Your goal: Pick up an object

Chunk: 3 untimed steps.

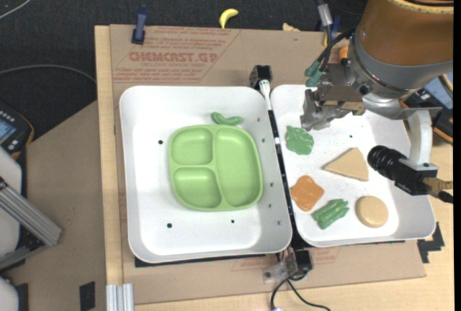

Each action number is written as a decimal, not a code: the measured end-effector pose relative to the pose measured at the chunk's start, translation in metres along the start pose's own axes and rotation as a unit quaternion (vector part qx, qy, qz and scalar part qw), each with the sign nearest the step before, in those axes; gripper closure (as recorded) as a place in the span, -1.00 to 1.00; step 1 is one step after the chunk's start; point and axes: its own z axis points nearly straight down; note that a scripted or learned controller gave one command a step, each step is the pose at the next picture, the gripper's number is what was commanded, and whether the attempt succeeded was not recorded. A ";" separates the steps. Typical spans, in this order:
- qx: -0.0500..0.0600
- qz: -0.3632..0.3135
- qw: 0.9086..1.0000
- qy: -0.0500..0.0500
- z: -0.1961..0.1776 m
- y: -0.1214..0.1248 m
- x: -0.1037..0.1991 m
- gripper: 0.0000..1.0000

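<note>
Your gripper is hovering over the green lump by the right bin's left rim; grip unreadable, open floor lying rightward.

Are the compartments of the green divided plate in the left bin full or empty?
Empty. The green divided plate lies flat in the left bin, and all three compartments show bare green surface.

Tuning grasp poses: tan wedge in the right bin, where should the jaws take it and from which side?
Probably from straight above. The tan wedge lies flat, apart from the orange piece and the round tan piece. Set the jaws across its narrower upper part, closing on the two slanted edges; the wide base looks harder to span.
</note>
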 end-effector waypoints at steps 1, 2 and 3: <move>0.007 0.001 1.000 -0.002 0.002 -0.001 0.003 1.00; 0.012 0.004 1.000 -0.002 0.043 -0.003 -0.053 1.00; 0.014 0.001 1.000 -0.002 0.135 -0.005 -0.025 1.00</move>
